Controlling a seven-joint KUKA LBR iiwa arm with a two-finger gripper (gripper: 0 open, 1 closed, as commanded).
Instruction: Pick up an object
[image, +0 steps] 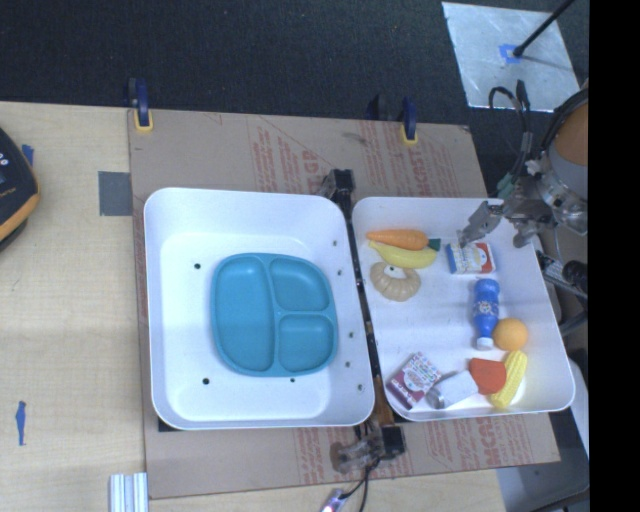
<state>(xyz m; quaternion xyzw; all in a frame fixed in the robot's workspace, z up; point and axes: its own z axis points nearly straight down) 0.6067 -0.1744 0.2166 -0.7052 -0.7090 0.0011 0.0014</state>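
Two white bins are seen side by side on the bench. In the left bin a blue divided plate lies flat. The right bin holds the loose objects: a carrot lying on a banana, a tan ridged shell-like piece just below them, a small white and red packet, a blue bottle, an orange ball, a red wedge touching a yellow corn cob, and a red and white wrapper beside a grey item too small to be identified.

The gripper is seen at the bin's upper right corner, above and just beside the packet. Its fingers are spread apart and nothing is seen between them. The arm is cut off at the right edge; its wrist parts and cabling are hard to separate.
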